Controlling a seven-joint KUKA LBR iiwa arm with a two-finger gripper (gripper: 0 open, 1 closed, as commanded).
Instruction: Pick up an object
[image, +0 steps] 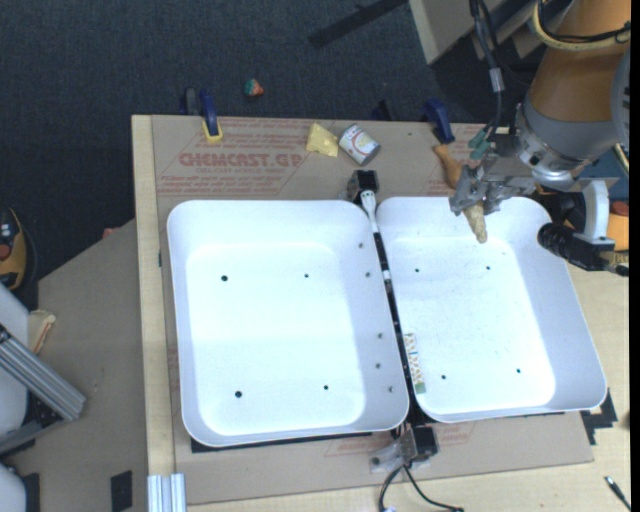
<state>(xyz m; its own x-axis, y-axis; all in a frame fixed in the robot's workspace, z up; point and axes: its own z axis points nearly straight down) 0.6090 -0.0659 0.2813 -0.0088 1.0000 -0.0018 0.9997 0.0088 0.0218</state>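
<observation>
My gripper (478, 215) hangs over the back edge of the right bin (560, 300). A small tan piece sits at the tips, seemingly between my jaws, so they look narrowed on it, though it's too small to be sure. To do this well: lift straight and slowly, clear the bin rim, keep squeeze steady. The left bin (190, 300) isn't involved.

Left bin (190, 300): white, few black dots. Right bin (560, 320): white, black dots, faint speckling. Surface (150, 200): tan board, faded red lettering. Arm (575, 60): orange band over grey wrist. Hand (478, 200): grey metal, tan object (479, 226) at tip. Clamps (208, 108): blue, yellow tip. Scrap (322, 141): yellow. Floor (100, 60): dark blue-grey carpet.
</observation>
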